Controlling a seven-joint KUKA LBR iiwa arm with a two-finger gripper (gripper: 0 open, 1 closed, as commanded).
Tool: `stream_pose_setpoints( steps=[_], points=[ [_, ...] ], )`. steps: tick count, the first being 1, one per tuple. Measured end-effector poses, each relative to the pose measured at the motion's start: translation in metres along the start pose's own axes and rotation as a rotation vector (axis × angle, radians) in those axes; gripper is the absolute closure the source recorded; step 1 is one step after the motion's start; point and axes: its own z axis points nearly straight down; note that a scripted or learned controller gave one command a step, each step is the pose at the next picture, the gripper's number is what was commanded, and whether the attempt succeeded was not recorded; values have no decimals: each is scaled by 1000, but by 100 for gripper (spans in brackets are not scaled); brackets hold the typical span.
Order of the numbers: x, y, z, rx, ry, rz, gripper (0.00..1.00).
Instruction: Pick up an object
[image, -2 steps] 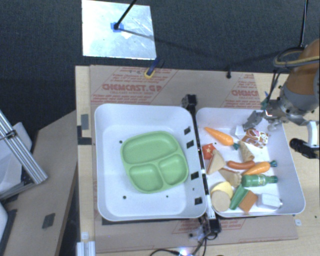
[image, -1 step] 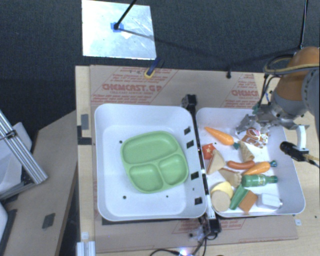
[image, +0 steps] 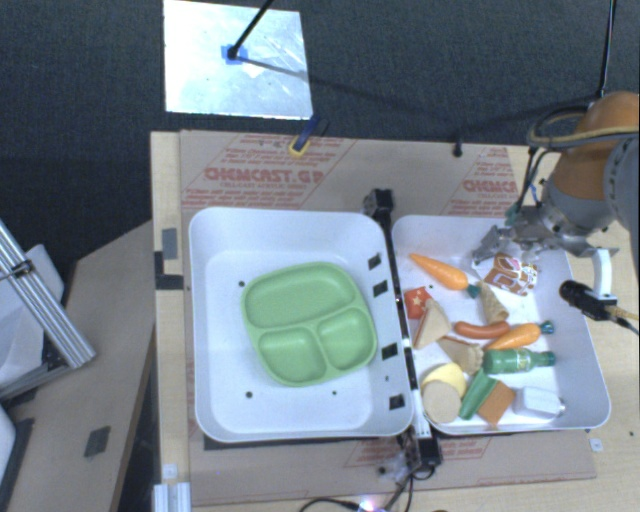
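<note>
Left bin (image: 215, 300) holds a green divided tray (image: 305, 322), three compartments, sitting roughly centre, nothing on it that I can see. Black clips run down the seam between the two bins. Right bin (image: 590, 390) is the cluttered one: an orange carrot (image: 440, 270) lies near the top left, a small red piece (image: 415, 298) sits just below it by the seam, then a tan wedge (image: 433, 322). Mid-bin there's a red-orange sausage (image: 482, 328), a second carrot (image: 518, 335) just right of it, and a green bottle (image: 518, 361) lying flat under that. Near the front edge: a pale yellow round piece (image: 443, 380), a green vegetable (image: 475, 394), an orange block (image: 497, 402), a white block (image: 540, 402). My gripper (image: 503, 242) is over the top right of this bin, just above a red-and-white packet (image: 511, 273); fingertips look close to it but I can't tell contact. Whether my fingers are spread or closed, can't tell from this angle. Nothing visibly between them.
</note>
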Motion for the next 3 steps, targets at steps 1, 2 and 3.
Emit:
stream_pose_setpoints(
  steps=[1, 2, 3],
  points=[
    [-1, 2, -13, -8, -4, -2, 100],
    [0, 5, -79, 9, 4, -1, 100],
    [-1, 7, -111, 12, 5, -1, 100]
  ],
)
